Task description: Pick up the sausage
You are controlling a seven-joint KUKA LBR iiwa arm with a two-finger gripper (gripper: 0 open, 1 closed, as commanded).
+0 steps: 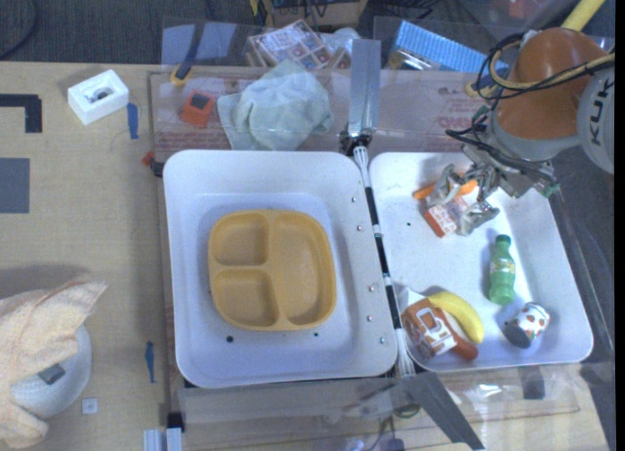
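Reddish-brown, the sausage (461, 348) lies at the right bin's (576, 342) near edge, tucked beside the banana (461, 313). The jaws (467, 195) hover well apart from it; their state I cannot tell. Best descend clear of the banana.

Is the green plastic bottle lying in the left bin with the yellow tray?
No, the green plastic bottle lies in the right white bin.

The wooden bench (78, 215) carries two white bins: the left bin (186, 195) and, touching its right side, the right bin (571, 293). Left of the left bin lies a crumpled yellow cloth (44, 317); up-left of it sits a small white box (98, 96).
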